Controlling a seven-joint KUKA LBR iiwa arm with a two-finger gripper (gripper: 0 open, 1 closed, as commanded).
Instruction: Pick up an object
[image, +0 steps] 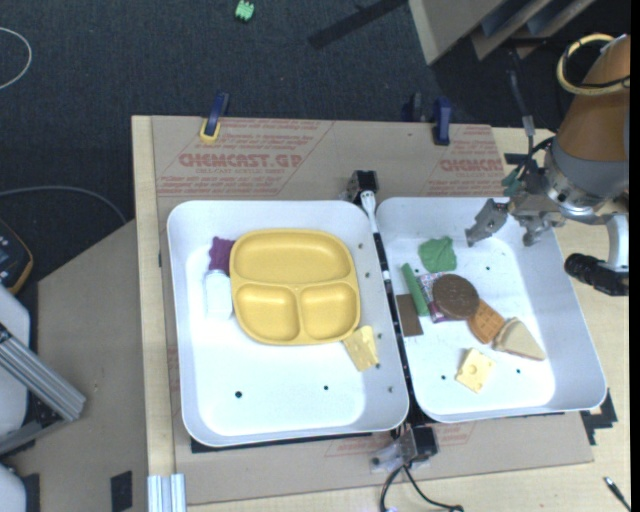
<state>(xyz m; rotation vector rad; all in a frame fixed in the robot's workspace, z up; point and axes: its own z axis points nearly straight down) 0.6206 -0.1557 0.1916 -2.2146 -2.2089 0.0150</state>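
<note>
My gripper (508, 226) hangs over the far right part of the right bin (560, 330), its two grey fingers spread apart with nothing between them. In that bin lie a green leaf-like piece (437, 252), a brown round cookie (456, 296), a waffle-textured biscuit (486, 322), a tan wedge (519, 340), a yellow cheese piece (474, 371), a green stick (412, 285) and a brown bar (408, 314). The gripper is above and to the right of the green piece, not touching it.
The left bin (260, 400) holds a yellow three-part tray (295, 283), a purple item (219, 254), a white item (216, 294) and a yellow cheese wedge (361, 349). The bins meet at a central ridge (385, 290). Clamps hold the board at the far edge.
</note>
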